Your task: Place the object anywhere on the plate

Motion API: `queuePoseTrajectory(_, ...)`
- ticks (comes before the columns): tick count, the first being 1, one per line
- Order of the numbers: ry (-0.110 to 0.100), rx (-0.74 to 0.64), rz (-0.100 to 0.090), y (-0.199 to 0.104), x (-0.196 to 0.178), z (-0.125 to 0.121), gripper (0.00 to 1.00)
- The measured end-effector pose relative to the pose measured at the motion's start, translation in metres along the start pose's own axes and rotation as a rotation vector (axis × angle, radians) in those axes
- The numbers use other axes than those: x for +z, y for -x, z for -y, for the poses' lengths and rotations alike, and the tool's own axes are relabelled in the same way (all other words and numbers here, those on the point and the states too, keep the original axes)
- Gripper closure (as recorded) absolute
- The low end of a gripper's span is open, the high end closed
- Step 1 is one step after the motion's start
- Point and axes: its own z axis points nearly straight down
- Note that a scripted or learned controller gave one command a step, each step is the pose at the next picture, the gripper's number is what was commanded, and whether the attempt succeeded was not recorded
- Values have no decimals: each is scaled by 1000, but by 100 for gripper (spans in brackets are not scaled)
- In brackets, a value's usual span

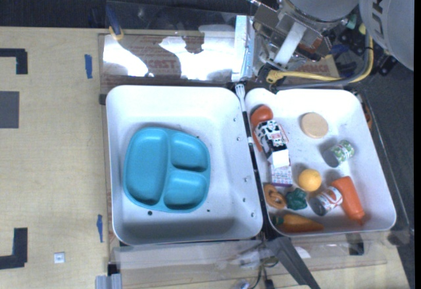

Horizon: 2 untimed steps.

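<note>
Left bin, centre-left of frame: blue plate lying flat, three compartments, long axis running upper left to lower right, nothing resting on it.

Right bin, centre-right of frame: loose items clustered along the left wall and lower edge. From left: red ball near the upper left corner, black-and-white carton just below it, white box lower still, pretzel and carrot at the bottom. Further right: tan disc, yellow ball, small can, orange cone.

Gripper, upper right of frame, above the far rim of the right bin. State of closure: cannot tell from this angle. Nothing visibly gripped.

Governing relation: every candidate item lying below the gripper in frame; plate lying down and to the left, across the wall between bins. Judged stage: item not yet picked; descent into right bin required first, then leftward transfer.
</note>
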Motion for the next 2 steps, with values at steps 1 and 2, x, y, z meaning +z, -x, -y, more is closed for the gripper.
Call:
queuePoseTrajectory(1,-16,-44,5,-76,22,105,100)
queuePoseTrajectory(2,-16,35,13,-77,126,99,100)
